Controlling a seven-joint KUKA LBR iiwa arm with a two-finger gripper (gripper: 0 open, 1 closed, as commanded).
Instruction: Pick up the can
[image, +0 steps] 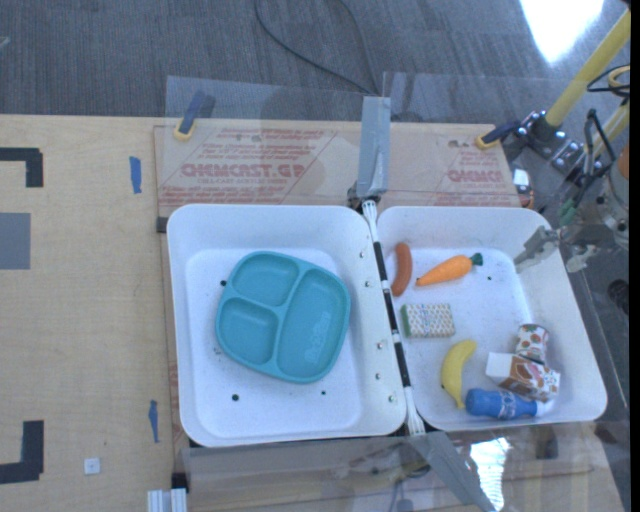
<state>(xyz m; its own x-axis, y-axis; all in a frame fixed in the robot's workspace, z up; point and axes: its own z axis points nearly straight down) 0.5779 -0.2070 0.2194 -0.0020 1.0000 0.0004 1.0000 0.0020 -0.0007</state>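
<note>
Gripper (550, 248) at far right rim of right-hand shallow white bin (585, 345), above the rim; open or closed: cannot tell. Nothing seen in its grasp.

Small brown-and-white patterned can (532, 340) nearer the camera than gripper, apart from it, inside same bin by the right wall. Touching or just beside patterned carton (530, 379) on its near side.

Blue plastic bottle (500, 404) lying nearer still. Yellow banana (456, 370) view-left of the can. Orange carrot (445, 270) and reddish sausage (401, 268) view-left of gripper. Teal divided plate (283, 316) in left bin, well apart.
</note>
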